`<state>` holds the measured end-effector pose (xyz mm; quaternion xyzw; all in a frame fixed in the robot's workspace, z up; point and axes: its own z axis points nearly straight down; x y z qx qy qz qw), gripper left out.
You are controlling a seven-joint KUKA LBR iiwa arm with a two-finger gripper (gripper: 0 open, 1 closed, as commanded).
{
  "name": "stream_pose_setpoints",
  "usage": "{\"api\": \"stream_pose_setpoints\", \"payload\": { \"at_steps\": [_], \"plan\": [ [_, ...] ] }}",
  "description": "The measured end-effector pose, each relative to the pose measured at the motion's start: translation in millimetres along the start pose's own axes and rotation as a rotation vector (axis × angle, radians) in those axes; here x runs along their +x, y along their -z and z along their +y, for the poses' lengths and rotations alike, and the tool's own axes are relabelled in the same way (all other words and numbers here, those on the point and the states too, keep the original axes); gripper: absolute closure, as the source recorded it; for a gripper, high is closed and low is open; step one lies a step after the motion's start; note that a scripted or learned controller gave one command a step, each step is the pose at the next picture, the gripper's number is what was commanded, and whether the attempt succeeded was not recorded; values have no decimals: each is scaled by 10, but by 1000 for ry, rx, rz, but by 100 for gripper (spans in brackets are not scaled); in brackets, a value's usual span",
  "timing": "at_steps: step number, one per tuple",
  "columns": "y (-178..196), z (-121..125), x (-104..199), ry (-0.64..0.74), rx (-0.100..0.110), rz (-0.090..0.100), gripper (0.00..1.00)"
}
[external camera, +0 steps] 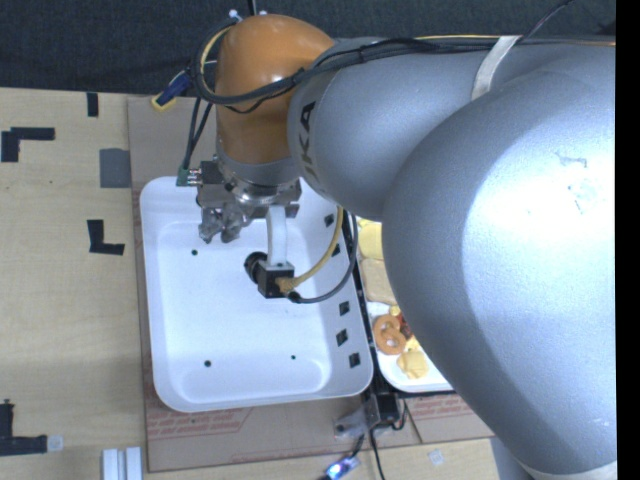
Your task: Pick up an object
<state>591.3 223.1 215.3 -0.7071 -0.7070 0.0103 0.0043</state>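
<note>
My gripper (pixel 218 228) hangs over the far left part of the left white bin (pixel 175 368), just inside its back wall. In the right bin (pixel 392 378), mostly hidden under the big grey arm, I see an orange-brown object (pixel 389 337), a pale yellow piece (pixel 413 367) next to it, and a yellow flat thing (pixel 370 245) further back. The gripper is well apart from these objects, on the other side of the wall between the bins.
The arm's grey body (pixel 500 218) covers most of the right bin and the view's right half. Black squares (pixel 345 323) line the left bin's right wall. Brown cardboard (pixel 60 298) with black tape marks spreads to the left of the bins.
</note>
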Motion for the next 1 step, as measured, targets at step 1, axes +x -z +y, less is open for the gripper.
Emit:
{"api": "stream_pose_setpoints", "payload": {
  "at_steps": [1],
  "plan": [
    [1212, 72, 19, 3, -27, 10, 100]
  ]
}}
